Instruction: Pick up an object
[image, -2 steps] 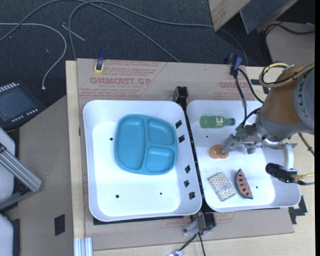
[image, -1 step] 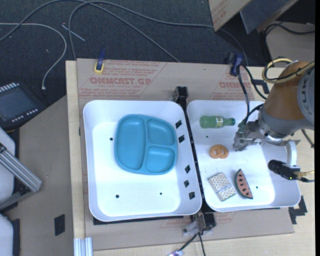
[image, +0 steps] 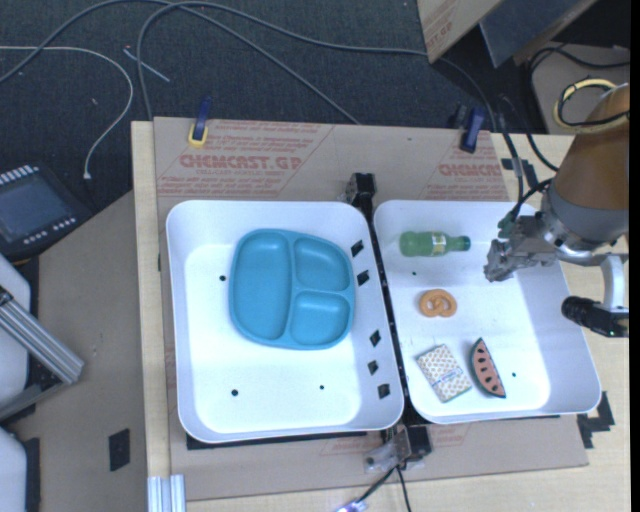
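- far left of my feed there's a dark screen thing (image: 30, 205) sitting off the desk (image: 150, 300), with some loose white cables (image: 100, 60) on the dark floor above it
- left bin (image: 200, 400) has just the blue divided plate (image: 292, 288) in it, three compartments, lying flat a bit above the bin's middle
- a row of black clips (image: 372, 330) runs down the seam where the two bins meet
- right bin (image: 560, 330) holds the pickable stuff: green bottle (image: 434, 243) on its side near the top edge, a pretzel (image: 437, 303) just below that, then a patterned little packet (image: 444, 372) and a watermelon slice (image: 487, 367) side by side near the bottom edge
- end effector (image: 505, 262) is over the upper right part of the right bin, just right of the bottle cap, not touching any of the items as far as I can see
- honestly can't tell from this angle how the end effector is set, and I see nothing gripped in it
- grey arm (image: 590, 180) comes in from the right over the bin rim
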